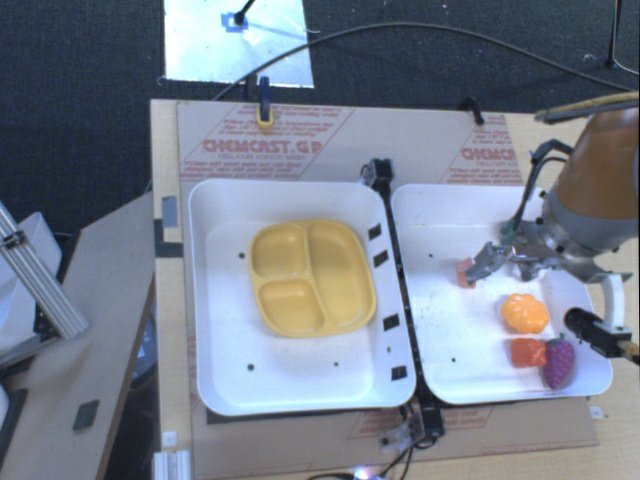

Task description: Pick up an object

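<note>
My gripper (489,264) hangs low over the upper middle of the right bin (440,368), reaching in from the right under the grey and orange arm. A small red piece (465,271) lies right at its left tip, touching or nearly so; I cannot tell whether it is gripped. An orange round fruit (525,313) sits just below and to the right of the gripper. Further down lie a red block (528,352) and a purple grape bunch (559,363), side by side near the bin's lower right corner.
The left bin (225,368) holds a yellow divided plate (311,278) in its middle. A black divider with clips (392,288) runs between the bins. A black part of the arm (598,332) juts over the right bin's right rim.
</note>
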{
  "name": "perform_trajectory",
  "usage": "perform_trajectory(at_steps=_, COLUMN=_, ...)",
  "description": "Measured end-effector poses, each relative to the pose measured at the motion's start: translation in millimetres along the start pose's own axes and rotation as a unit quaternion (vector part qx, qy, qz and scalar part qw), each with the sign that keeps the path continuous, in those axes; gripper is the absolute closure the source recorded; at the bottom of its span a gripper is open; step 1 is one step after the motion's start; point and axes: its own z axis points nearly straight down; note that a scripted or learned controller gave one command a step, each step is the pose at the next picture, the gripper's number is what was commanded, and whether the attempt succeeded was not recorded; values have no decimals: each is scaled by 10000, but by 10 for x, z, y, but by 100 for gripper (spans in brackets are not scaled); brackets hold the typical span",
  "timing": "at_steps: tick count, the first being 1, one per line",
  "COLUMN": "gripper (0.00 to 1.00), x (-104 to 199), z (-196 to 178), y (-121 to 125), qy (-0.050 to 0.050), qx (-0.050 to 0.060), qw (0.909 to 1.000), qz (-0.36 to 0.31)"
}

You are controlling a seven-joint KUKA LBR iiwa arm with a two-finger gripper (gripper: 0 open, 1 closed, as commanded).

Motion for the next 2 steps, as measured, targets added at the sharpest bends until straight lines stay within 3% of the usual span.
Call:
perform_trajectory(at_steps=1, gripper=0, x=2, z=-63, y=28, qy=-8, qx=-60, qw=10000, qz=-13)
perform_trajectory(at_steps=2, gripper=0, x=6, z=553, y=82, qy=-7, qx=-43, qw=10000, qz=-5)
